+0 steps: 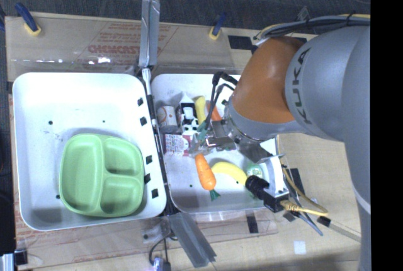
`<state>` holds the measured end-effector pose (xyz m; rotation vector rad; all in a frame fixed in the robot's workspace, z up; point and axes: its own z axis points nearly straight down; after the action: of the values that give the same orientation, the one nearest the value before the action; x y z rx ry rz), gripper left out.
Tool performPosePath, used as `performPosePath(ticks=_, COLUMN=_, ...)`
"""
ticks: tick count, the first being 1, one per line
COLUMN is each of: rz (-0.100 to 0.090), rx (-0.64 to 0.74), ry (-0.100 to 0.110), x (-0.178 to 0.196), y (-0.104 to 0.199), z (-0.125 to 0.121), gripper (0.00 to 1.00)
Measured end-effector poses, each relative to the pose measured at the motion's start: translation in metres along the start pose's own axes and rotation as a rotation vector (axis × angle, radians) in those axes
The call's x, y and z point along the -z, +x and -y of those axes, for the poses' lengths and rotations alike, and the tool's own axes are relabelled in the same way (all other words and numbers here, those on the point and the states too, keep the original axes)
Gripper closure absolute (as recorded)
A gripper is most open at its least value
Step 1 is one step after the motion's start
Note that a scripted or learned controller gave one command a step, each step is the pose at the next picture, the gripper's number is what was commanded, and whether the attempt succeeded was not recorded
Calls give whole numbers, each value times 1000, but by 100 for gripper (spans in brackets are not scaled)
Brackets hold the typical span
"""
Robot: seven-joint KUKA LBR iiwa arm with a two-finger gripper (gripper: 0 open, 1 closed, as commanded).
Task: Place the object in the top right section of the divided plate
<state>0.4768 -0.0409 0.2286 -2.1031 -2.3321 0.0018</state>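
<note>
A green divided plate (101, 174) lies in the left bin (38, 99), with nothing in its sections. In the right bin (165, 90) lie an orange carrot (203, 172), a yellow banana (228, 171) and a slim yellow item (200, 108). My gripper (210, 133) hangs low over the middle of the right bin, just above the carrot's upper end. The grey and orange arm hides the bin's right part.
A red and white packet (175, 144) and a small box (167, 115) lie by the right bin's left wall. A small green round thing (254, 170) sits beside the banana. A metal divider bar (149, 36) stands between the bins at the back.
</note>
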Motion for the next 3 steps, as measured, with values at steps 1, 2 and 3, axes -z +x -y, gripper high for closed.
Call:
performPosePath(ticks=1, rz=0, rx=-2, ry=5, x=-17, y=76, z=-7, gripper=100)
performPosePath(ticks=2, rz=0, rx=-151, ry=8, x=-39, y=117, z=-10, gripper=100)
performPosePath(ticks=3, rz=0, rx=-151, ry=8, x=-39, y=117, z=-10, gripper=0)
